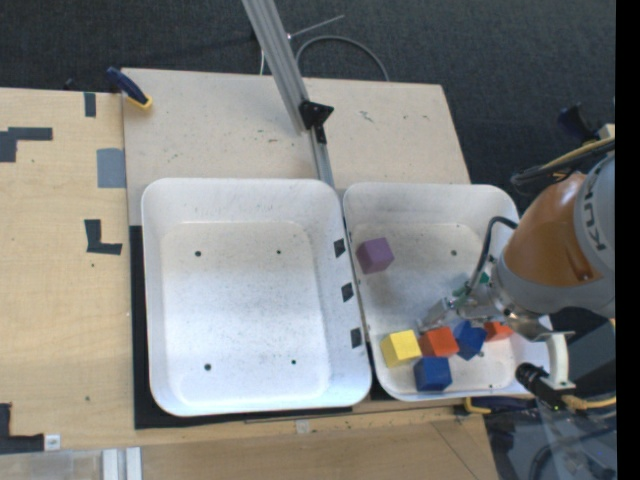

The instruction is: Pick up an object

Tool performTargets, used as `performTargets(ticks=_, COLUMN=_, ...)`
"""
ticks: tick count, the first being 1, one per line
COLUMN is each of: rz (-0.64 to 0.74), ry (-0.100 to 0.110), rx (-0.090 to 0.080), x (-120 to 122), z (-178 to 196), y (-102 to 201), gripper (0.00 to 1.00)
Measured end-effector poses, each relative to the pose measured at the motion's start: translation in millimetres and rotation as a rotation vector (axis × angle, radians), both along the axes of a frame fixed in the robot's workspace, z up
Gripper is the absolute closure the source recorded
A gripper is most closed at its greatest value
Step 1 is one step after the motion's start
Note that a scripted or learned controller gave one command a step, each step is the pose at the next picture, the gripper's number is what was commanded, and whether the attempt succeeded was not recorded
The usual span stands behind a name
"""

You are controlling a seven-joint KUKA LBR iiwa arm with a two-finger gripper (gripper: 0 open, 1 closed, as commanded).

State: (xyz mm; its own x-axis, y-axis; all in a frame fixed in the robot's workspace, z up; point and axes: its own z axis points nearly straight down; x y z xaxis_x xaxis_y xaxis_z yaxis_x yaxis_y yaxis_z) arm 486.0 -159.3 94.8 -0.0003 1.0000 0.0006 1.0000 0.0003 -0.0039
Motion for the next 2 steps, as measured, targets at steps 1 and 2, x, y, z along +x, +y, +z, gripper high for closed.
performTargets(ticks=1, rz=0.001, ry=0.0, rx=0.002, x=0, z=11, y=1, gripper=1.0)
performTargets(ticks=2, rz=0.001, ry=-0.006, rx=-0.001, x=-1, z=54, y=5, gripper=1.0)
